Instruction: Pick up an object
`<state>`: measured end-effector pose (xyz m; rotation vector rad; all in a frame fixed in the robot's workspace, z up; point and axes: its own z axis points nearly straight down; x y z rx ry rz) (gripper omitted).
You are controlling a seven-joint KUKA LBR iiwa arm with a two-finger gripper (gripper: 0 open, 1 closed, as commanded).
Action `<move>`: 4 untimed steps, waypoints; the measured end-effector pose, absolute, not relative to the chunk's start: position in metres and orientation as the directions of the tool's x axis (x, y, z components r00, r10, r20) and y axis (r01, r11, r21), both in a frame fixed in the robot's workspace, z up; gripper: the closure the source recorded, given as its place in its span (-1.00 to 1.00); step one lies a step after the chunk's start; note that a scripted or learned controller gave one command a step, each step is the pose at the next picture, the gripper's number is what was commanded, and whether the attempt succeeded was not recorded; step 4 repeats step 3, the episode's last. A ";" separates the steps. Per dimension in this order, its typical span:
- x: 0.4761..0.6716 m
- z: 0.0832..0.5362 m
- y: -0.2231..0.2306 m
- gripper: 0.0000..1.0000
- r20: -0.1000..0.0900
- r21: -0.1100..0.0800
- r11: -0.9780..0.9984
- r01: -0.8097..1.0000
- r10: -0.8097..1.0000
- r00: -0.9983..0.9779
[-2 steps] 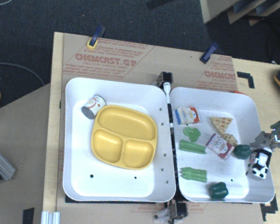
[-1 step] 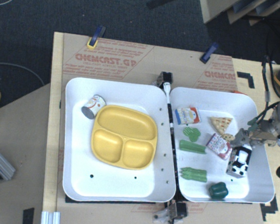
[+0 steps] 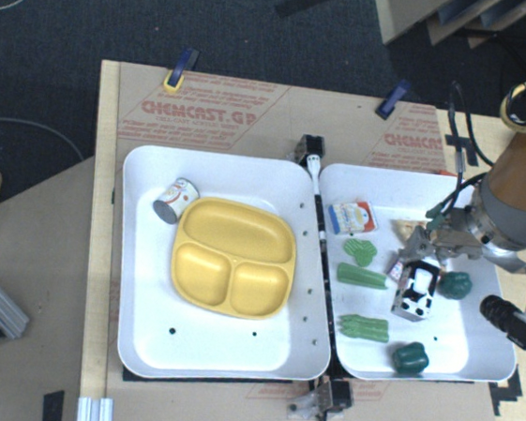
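While dark carpet surrounds the brown cardboard-covered bench (image 3: pixel 256 110), the left white bin (image 3: pixel 134 266) holds a yellow divided plastic plate (image 3: pixel 234 256) with bare floor around it; in the crowded right white bin (image 3: pixel 482 357), the gripper (image 3: pixel 417 270) fingers close on a black-and-white toy cow (image 3: pixel 416 296).

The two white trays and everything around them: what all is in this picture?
Bins: two, white, side by side on the bench; left, right.
Divided plate: one, yellow, left bin.
Small can: one, grey and white, left bin, beside the plate.
Packet: one, white with red and blue, right bin, far side.
Green pieces: three in the right bin's left part.
Dark green lumps: two, near corner and by the arm.
Cow toy: one, black and white, under the gripper.
Clamps: two, bench's far edge.
Gripper: one, grey, over the right bin.
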<state>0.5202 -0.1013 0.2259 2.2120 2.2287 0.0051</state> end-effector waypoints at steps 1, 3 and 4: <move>0.531 0.216 -0.046 1.00 0.003 -0.002 0.007 1.000 1.000 -0.007; 0.535 0.218 0.041 1.00 0.001 0.001 0.005 1.000 1.000 -0.005; 0.535 0.218 0.041 1.00 0.001 0.001 0.005 1.000 1.000 -0.005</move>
